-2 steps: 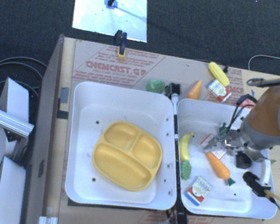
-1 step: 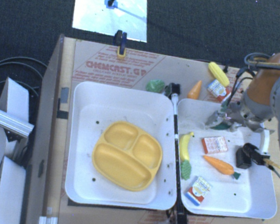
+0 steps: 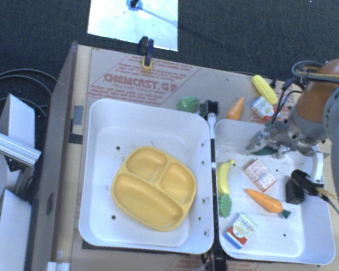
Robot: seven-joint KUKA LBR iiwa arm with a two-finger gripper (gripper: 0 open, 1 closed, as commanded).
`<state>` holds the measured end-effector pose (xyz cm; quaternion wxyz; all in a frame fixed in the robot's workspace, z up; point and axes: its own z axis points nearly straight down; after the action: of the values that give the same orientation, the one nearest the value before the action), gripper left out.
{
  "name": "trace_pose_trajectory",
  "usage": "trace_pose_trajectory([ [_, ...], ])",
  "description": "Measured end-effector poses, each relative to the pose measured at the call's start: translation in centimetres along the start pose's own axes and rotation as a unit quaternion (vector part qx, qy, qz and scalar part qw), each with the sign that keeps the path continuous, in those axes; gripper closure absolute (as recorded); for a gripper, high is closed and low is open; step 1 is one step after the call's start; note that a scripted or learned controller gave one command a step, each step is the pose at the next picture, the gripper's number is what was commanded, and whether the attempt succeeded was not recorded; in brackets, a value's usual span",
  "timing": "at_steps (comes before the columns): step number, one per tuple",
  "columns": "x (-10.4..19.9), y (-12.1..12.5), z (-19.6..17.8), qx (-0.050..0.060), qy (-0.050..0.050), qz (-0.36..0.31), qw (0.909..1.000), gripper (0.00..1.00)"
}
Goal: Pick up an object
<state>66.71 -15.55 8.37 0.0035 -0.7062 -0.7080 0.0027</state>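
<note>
We read red print on the brown board (image 3: 146, 78) behind the bins: "CHEMCAST GP" in large letters. Smaller red lines above and below it are too blurred for us. The small cartons' (image 3: 241, 228) labels are illegible.

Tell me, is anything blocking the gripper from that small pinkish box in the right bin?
Nothing visible does. The gripper hangs near the right bin's far edge, and bare white floor lies between it and the pinkish box. The carrot lies beyond the box.

Yellow tray (image 3: 152, 189), orange carrot (image 3: 265, 201), white bins (image 3: 101, 153).
</note>
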Motion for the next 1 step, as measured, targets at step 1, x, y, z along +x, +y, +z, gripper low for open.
trace_pose_trajectory([
  [1, -0.02, -0.38, -0.75, 0.009, 0.002, -0.001, 1.0000, 1.00],
])
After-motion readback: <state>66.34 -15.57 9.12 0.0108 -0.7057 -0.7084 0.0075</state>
